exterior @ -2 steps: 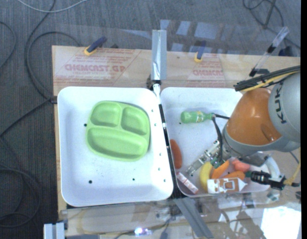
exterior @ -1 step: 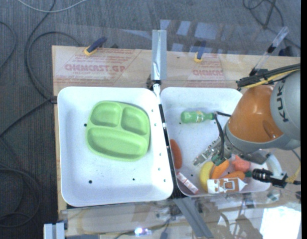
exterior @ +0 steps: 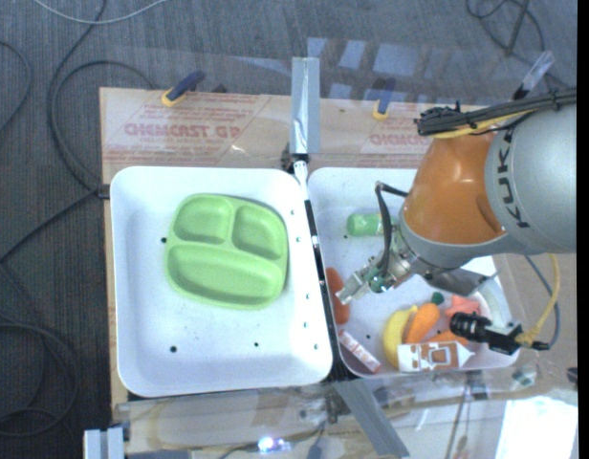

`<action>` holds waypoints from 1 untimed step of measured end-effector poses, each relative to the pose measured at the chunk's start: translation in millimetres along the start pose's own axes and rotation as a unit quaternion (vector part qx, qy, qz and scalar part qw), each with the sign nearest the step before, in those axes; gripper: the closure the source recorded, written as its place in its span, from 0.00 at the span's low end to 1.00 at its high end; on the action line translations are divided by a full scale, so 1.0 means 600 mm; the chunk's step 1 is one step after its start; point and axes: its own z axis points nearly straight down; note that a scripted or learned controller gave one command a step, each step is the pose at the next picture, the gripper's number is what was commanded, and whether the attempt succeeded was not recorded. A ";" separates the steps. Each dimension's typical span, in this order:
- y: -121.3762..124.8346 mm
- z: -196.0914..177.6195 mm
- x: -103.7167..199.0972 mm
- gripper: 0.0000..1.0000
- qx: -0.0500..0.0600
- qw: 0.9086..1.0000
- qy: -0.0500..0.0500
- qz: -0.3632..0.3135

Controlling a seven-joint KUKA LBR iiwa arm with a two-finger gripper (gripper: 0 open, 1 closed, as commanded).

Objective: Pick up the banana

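Lying at the near end of the right bin [exterior: 325,208], the banana [exterior: 398,327] rests beside a carrot [exterior: 424,321] and just above a white carton [exterior: 436,356]. Over the middle of that bin hangs the claw [exterior: 363,285], apart from the banana and gripping nothing; whether its tips are spread or pressed together I cannot tell. Farther back sits a small green piece [exterior: 364,224]. Left of it, the other bin [exterior: 132,256] carries a green divided tray [exterior: 228,249] on the desk [exterior: 180,127].

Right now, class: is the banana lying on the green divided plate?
No. The banana lies in the right bin among other items, while the green divided plate sits in the left bin.
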 end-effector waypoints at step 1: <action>0.000 0.000 0.000 0.00 0.000 1.000 0.000 0.000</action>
